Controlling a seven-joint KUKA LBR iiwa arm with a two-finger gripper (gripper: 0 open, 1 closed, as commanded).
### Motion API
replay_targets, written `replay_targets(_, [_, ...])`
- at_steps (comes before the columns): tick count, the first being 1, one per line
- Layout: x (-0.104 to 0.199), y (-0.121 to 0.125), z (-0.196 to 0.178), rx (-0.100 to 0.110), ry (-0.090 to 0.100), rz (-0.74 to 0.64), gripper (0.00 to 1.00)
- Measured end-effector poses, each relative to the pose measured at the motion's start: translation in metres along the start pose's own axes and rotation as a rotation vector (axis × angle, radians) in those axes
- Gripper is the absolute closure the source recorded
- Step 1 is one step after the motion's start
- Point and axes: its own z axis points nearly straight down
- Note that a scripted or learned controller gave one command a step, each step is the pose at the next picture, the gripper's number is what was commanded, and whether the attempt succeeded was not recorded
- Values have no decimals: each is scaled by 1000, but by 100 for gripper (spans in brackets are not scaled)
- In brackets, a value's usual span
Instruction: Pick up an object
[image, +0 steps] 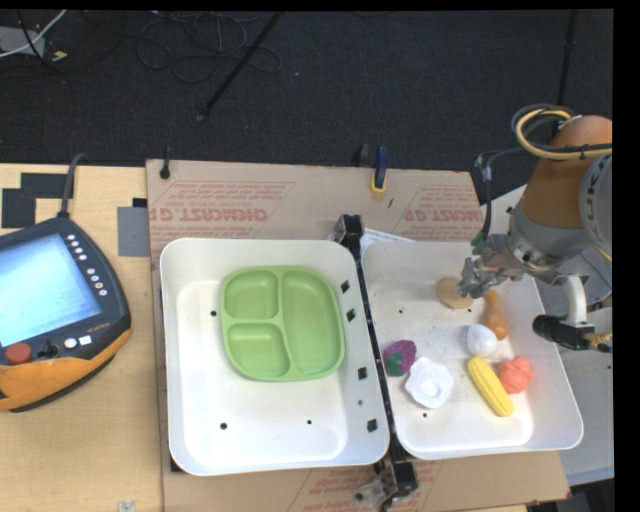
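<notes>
My gripper (480, 278) hangs low over the back of the right bin (540, 435). Just below it lie a tan disc (454, 294) and an orange carrot-like piece (496, 316). Toward the front are a white egg shape (481, 340), a yellow corn cob (490, 386) and a red-orange lump (516, 374). A white crumpled piece (428, 383) and a purple item (400, 355) lie at the bin's left side. Nothing visibly hangs from the gripper.
The left bin (190, 400) holds a green divided plate (280, 323). A dark divider (365, 330) runs between the bins. A teach pendant (55, 300) lies on the bench at the far left. The arm (560, 190) stands over the right bin's back corner.
</notes>
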Motion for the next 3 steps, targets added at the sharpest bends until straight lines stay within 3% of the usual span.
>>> replay_targets(2, [-8,-6,-81,1,1,2,100])
replay_targets(3, [42,-28,-72,7,3,-1,100])
